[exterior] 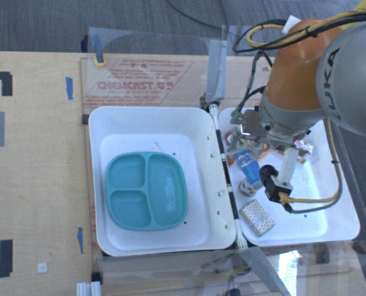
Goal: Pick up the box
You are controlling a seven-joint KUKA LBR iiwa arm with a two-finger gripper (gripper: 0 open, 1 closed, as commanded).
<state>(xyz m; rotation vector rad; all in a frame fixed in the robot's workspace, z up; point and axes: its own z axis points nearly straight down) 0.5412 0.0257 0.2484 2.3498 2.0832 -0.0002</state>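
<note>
Lying in the left bin is a teal tray with three sections, flat on the white floor. A thin wall splits this bin from the right bin.

The box sits in the right bin, near its front left corner, close to that wall. It is small and flat, grey-white with a fine dotted pattern, and it is turned at a slant. Nothing is touching it.

Just behind the box is a blue thing with a bit of orange beside it. It is too mixed up to name. A small wrapper lies further right, half hidden.

The big grey and orange arm covers the back of the right bin. The gripper is under it, above the blue thing, and I cannot tell its state.
</note>
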